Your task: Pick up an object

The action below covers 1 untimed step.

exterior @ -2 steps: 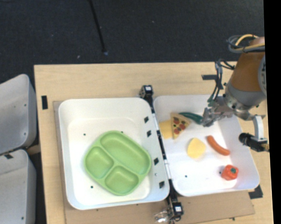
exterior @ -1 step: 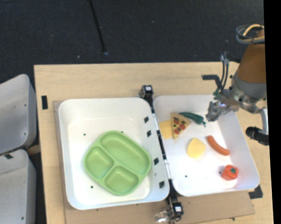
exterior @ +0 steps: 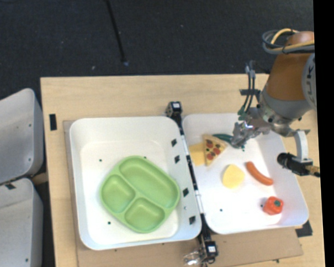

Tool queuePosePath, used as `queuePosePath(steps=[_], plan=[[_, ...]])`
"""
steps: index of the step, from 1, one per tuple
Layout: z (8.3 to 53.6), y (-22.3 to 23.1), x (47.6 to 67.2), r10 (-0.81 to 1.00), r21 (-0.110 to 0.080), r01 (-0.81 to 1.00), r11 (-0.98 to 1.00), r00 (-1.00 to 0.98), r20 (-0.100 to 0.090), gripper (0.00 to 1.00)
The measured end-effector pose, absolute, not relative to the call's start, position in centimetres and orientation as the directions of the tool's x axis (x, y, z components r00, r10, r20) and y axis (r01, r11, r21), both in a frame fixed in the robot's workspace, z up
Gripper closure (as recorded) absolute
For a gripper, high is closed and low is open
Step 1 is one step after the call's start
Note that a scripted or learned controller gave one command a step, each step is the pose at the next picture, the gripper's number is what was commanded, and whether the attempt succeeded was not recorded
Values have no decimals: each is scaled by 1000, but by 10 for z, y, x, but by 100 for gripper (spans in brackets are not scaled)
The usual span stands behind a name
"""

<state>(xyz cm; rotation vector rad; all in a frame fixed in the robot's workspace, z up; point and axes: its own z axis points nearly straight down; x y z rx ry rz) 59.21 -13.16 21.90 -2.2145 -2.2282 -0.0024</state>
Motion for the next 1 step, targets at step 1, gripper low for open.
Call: queuePosePath(steps=[1], plan=[[216, -80, 582, 1000, 0, 1000, 6, -6, 1, 100]])
